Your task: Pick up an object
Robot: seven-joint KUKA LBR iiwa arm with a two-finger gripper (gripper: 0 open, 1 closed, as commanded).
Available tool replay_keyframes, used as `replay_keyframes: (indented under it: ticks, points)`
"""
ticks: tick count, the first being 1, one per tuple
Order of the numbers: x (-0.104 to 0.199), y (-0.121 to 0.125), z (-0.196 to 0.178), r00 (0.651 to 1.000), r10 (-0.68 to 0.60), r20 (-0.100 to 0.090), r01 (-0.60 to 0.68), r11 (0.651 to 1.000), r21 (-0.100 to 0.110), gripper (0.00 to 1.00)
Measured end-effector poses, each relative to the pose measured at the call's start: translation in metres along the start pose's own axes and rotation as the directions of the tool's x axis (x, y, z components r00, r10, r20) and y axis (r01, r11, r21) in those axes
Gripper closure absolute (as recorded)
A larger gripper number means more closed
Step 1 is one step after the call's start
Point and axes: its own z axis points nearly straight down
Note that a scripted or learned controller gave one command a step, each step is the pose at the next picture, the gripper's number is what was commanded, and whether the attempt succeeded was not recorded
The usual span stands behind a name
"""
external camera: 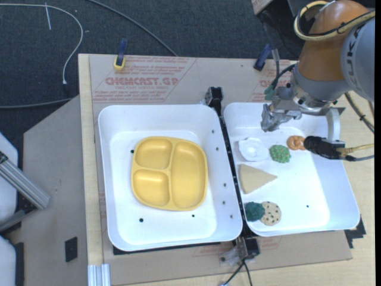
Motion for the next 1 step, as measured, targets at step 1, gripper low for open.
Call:
replay_keyframes:
  ticks: [1]
  points:
    - [0.0557, -0.0048, -0.0124, 1.0, 0.0, 0.0, 0.0, 1.0, -0.001, 1.0]
